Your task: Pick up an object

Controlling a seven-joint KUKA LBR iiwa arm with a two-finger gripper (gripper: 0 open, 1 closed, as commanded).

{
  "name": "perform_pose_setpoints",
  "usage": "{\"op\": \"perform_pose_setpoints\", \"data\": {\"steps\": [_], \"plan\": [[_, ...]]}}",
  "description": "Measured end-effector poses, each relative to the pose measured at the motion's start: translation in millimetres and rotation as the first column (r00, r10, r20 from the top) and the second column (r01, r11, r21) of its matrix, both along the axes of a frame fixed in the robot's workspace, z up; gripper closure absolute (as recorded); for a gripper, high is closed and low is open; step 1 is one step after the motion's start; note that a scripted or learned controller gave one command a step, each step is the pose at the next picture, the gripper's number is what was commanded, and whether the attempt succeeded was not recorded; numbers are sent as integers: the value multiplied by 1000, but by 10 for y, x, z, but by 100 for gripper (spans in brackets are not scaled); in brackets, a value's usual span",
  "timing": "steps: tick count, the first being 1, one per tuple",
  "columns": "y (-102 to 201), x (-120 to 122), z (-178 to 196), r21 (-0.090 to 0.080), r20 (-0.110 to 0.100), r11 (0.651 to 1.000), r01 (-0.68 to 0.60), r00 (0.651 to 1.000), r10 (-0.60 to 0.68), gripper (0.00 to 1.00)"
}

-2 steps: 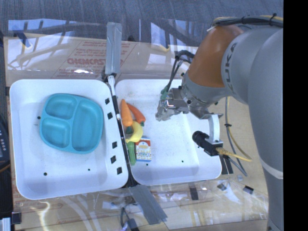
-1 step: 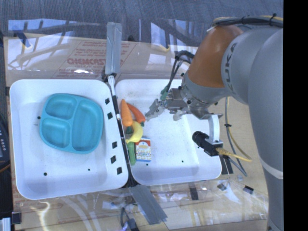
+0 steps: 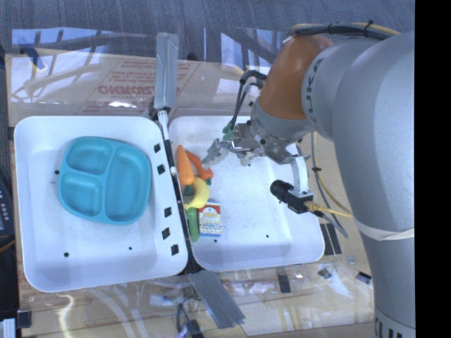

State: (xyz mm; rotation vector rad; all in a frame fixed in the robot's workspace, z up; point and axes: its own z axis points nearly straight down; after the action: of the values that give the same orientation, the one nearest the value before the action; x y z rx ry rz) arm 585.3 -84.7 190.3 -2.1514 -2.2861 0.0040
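**A:** What sits in the left-hand shallow white plastic bin?

**B:** A light blue plastic plate divided into three compartments, lying flat near the bin's middle.

**A:** What is under the bins?

**B:** A brown cardboard sheet with red print, under clear plastic film. A grey strip of tape runs up from the seam between the bins.
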Motion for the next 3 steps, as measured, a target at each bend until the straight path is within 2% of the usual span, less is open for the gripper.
{"op": "perform_pose_setpoints", "data": {"steps": [1, 2, 3], "plan": [[-1, -20, 166, 0, 2, 1000, 28, 1000, -28, 0], [-195, 94, -953, 0, -1, 981, -192, 981, 192, 0], [-185, 98, -852, 1, -2, 981, -195, 981, 195, 100]]}}
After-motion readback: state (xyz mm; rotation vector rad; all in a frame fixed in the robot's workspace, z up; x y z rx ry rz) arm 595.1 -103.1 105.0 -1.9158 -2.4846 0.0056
